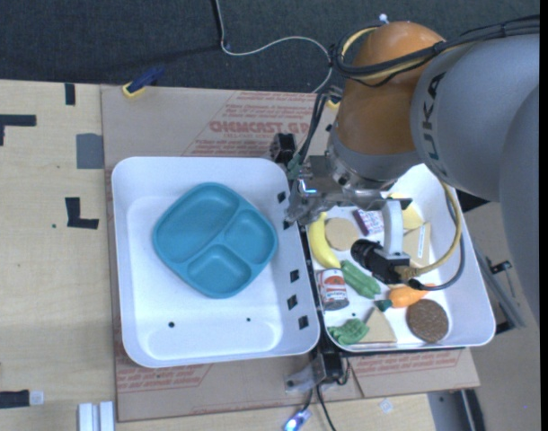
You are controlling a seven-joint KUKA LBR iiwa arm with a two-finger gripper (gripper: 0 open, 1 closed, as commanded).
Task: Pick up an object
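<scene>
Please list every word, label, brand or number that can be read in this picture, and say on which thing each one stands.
"KUKA", partly hidden, on the grey arm.
Red printed lettering on the cardboard sheet behind the bins: too blurred to read with certainty.
Label on the small can in the right bin: too small to read.

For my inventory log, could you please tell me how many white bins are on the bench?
2: the left bin holds a blue divided plate; the right bin holds the toy food.
</scene>
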